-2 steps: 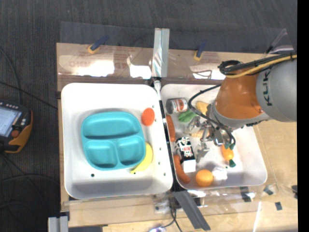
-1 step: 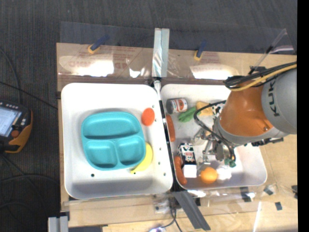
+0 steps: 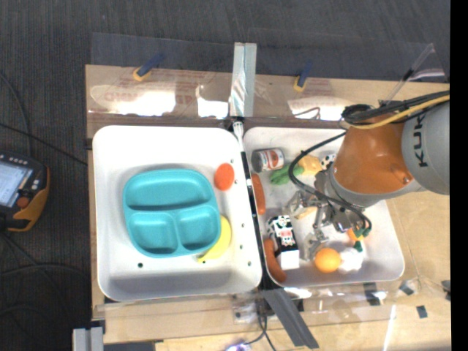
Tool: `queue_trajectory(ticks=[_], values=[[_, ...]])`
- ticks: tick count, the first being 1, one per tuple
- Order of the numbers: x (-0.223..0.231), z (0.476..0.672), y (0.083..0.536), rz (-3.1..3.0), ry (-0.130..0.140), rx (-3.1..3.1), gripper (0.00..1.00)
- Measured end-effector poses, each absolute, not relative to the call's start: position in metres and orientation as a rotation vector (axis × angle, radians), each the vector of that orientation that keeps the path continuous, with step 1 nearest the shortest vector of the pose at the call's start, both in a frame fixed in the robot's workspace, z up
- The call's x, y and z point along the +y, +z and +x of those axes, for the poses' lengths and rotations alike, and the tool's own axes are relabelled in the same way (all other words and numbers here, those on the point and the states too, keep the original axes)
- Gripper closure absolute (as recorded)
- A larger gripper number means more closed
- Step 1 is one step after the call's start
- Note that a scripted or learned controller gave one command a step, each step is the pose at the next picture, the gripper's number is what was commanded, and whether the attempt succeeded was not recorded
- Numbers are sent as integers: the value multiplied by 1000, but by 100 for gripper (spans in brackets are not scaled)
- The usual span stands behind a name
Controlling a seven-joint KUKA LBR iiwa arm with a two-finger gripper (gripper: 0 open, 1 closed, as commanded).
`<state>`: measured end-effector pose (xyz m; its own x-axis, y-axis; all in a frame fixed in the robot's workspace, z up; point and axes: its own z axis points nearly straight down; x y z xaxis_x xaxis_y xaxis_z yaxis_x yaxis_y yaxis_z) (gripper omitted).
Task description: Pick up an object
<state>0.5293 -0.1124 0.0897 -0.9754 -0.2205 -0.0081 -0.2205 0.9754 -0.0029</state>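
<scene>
My gripper hangs low over the middle of the right bin, under the orange wrist band. Just below it lies an orange ball beside a small white item. To its left stands a black-and-white carton. A small can lies at the bin's far left corner, with a green piece and a yellowish fruit near it. A reddish sausage lies along the bin's left wall. The wrist hides whatever sits directly beneath it.
The left bin holds a teal divided plate, a yellow banana at the plate's right edge and a small orange object. A divider wall separates the bins. Cables trail from the arm.
</scene>
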Motion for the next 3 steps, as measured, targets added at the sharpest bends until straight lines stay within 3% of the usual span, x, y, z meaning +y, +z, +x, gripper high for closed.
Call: queue_trajectory(ticks=[1,3], values=[[-99,504,92,-238,-19,3103,0],[-97,507,91,-572,-18,3066,0]])
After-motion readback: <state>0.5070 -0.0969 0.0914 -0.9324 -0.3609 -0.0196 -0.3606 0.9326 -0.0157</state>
